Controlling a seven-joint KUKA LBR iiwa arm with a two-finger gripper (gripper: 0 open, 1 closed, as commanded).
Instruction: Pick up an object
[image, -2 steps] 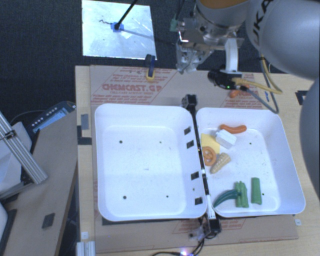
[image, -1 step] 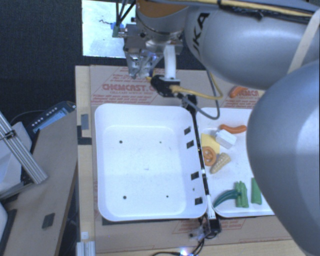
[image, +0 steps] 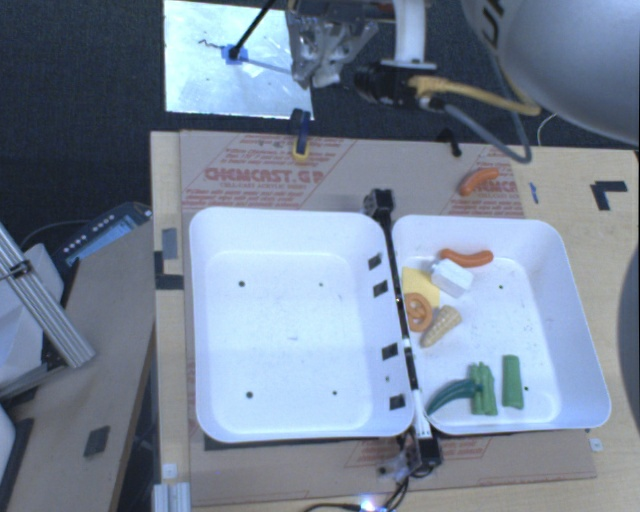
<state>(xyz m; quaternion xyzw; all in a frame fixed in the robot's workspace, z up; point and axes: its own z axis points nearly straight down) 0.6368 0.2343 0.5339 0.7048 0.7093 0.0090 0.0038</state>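
Note:
The right bin (image: 575, 330) holds several small toy foods. An orange sausage (image: 466, 257) lies near its back wall, with a white block (image: 452, 277) and a yellow wedge (image: 420, 287) just in front of it. An orange pretzel (image: 418, 313) and a pale corn cob (image: 441, 326) sit by the bin's left wall. A green bean bundle (image: 478, 390) and a green stick (image: 512, 381) lie near the front. My gripper (image: 322, 72) hangs high beyond the bench's far edge, well away from both bins, with nothing seen in it.
The left bin (image: 290, 330) sits beside the right one, joined by a black clipped seam (image: 395, 310). A second orange sausage (image: 479, 181) lies on the cardboard behind the right bin. A blue and yellow clamp (image: 300, 135) stands at the far edge.

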